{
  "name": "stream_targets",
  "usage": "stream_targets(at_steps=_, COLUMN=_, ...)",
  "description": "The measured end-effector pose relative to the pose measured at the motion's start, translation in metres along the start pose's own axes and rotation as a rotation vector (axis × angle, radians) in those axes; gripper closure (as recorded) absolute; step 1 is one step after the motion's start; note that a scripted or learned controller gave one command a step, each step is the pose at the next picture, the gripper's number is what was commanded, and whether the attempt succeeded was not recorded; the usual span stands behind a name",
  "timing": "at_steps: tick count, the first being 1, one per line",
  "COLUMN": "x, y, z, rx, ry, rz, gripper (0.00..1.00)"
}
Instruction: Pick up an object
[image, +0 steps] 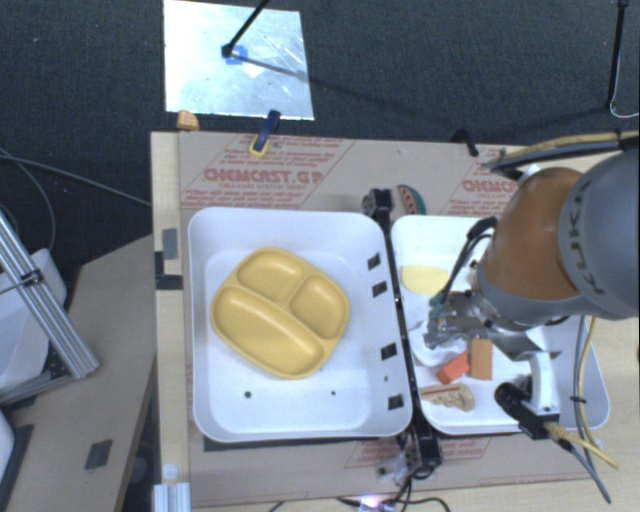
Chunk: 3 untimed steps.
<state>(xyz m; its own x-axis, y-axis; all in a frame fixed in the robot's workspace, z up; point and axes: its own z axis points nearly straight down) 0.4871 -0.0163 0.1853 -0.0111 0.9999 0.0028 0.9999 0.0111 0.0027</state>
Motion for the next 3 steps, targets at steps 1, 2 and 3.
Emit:
stream_targets(at_steps=1, x=0.055, y=0.000, z=0.001, rx=0.002, ry=0.000, rz=0.000, gripper=1.00)
stream_targets(at_steps=2, x=0.107, y=0.006, z=0.001, rx=0.001, ry=-0.001, rz=0.002, gripper=1.00)
stream_targets(at_steps=3, x=0.128, y=-0.001, z=0.094, rx=0.009, ry=-0.003, rz=0.008, gripper=1.00)
